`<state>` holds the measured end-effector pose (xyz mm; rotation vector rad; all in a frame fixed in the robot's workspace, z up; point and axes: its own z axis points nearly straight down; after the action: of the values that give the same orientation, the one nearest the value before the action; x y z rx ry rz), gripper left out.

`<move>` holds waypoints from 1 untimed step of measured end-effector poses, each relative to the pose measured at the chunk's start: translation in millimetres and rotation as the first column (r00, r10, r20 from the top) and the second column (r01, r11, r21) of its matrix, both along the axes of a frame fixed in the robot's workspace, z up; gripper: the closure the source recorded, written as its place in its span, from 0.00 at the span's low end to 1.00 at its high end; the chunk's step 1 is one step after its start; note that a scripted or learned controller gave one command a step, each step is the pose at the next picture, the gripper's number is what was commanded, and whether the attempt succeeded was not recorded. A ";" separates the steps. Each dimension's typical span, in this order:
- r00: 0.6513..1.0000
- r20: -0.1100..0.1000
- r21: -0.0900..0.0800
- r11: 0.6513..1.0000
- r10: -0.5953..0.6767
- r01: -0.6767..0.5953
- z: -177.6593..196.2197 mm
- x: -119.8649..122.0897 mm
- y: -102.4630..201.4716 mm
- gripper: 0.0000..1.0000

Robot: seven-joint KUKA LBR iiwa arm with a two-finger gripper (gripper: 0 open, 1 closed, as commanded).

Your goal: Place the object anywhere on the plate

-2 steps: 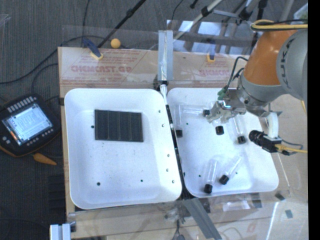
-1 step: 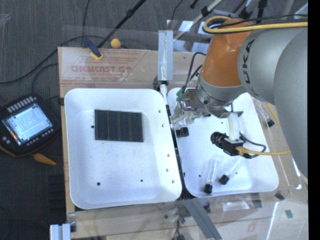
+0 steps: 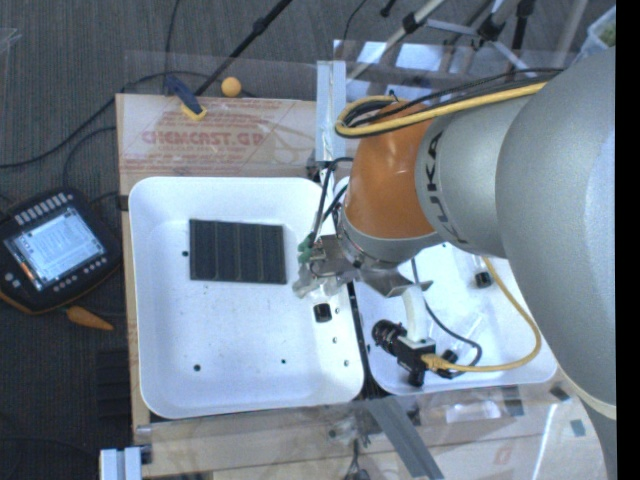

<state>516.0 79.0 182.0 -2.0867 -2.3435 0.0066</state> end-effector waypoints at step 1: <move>0.999 0.000 0.000 0.999 0.038 -0.038 -10.6 -29.2 77.8 1.00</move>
<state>486.8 156.8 171.4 -2.0419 -2.3833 0.0070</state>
